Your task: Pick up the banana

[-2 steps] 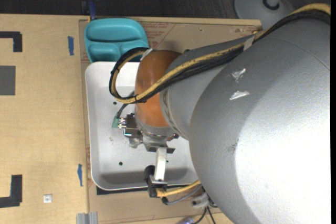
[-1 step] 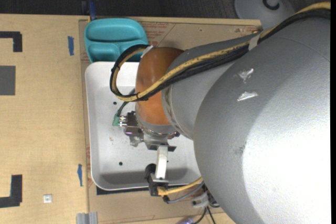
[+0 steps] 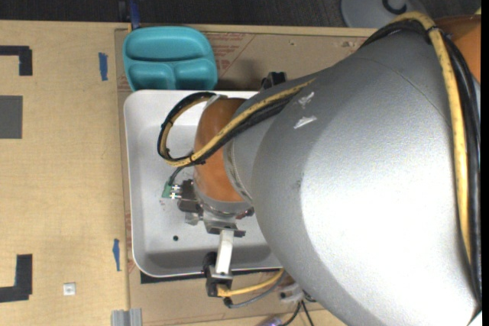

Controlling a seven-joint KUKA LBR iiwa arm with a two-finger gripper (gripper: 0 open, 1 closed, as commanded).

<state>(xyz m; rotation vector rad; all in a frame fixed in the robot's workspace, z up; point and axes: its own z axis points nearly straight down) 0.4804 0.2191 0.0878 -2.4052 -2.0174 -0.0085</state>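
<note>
My arm reaches in from the right and covers most of the view. Its orange-banded wrist points down into the left white bin. The gripper hangs below the wrist, low over the bin floor near the front wall, seen from above. The wrist and arm hide the middle and right of this bin and whatever lies under them. The bare strip of floor along the bin's left side is plain white with one small dark speck.
A teal divided tray sits on the bench just behind the bin's back left corner. The cardboard-coloured bench top stretches to the left with black and blue tape marks. A yellow cable loops beside the wrist.
</note>
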